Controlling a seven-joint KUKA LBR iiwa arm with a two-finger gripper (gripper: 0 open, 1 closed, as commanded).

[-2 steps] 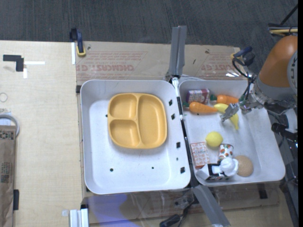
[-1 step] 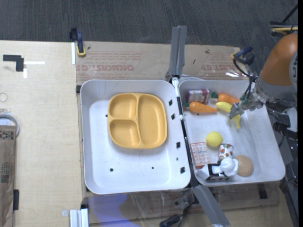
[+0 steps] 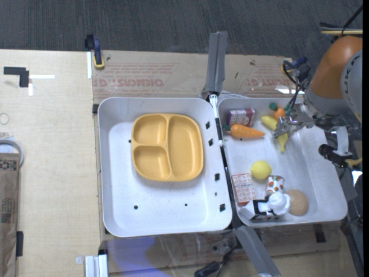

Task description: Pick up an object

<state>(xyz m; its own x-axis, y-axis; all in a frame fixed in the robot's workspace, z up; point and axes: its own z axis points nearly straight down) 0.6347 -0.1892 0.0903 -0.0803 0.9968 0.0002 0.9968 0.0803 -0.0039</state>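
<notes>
Gripper low over the far part of the right bin, beside a banana; whether its jaws are wide or narrow I cannot tell.

The gripper (image 3: 283, 129) sits at the far right of the right bin (image 3: 323, 180), its tip just beside a yellow banana (image 3: 269, 122) and a small orange piece (image 3: 279, 112); nothing can be seen held in it; left of it a carrot (image 3: 247, 133) lies across the bin's far-left part, with a pink packet (image 3: 240, 117) just beyond it; nearer, mid-bin, rests a lemon (image 3: 260, 169); at the near edge lie a red-and-white card (image 3: 243, 188), a spotted cup (image 3: 275, 184), a white toy (image 3: 278, 203) and a tan ball (image 3: 298, 202), close together; the left bin (image 3: 115, 212) holds a yellow divided plate (image 3: 168, 147), upright, toward its far side; the grey arm (image 3: 341, 77) with its orange band enters from the right.
</notes>
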